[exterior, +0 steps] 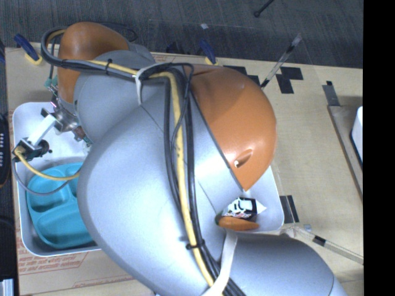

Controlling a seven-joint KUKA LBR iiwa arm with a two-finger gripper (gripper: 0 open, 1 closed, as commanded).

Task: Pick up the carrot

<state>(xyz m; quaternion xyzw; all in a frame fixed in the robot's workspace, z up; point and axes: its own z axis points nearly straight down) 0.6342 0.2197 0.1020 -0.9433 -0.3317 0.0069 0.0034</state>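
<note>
Grey arm [142, 190] w/ its orange band covers most of both bins, so little open room shows. Left bin [18, 230]: far-left and near-left corners visible, rim close to the desk's [308, 134] left edge. Right bin [279, 209]: just its near-right corner shows, w/ bare desk beyond to the right. Gripper [54, 123] sits over the left bin's far end, near the far-left wall; open or closed, can't tell, and nothing seen held. Left bin holds a blue tray [52, 217] filling its near half. Right bin corner holds the carrot [237, 223], an orange rounded piece lying flat, touching a black-and-white item [242, 208] just behind it; both well apart from the gripper.
</note>
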